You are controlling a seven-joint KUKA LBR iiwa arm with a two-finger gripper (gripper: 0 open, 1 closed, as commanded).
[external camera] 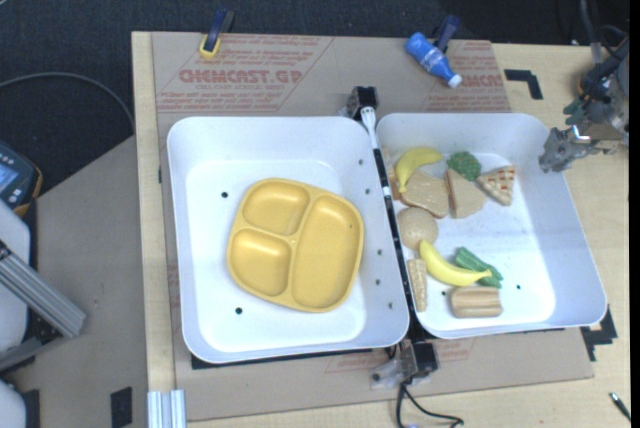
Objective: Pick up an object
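The right white bin holds several toy foods: a yellow banana, a bread slice, green broccoli, a pizza wedge, a second banana beside a green piece, and a brown sausage. My gripper hangs over the bin's far right rim, up and to the right of the pizza wedge, with nothing seen in it. The grey arm enters from the right edge.
The left white bin carries a yellow divided plate. A black hinge strip runs between the bins. A blue clamp and a yellow clamp sit on the cardboard bench behind them.
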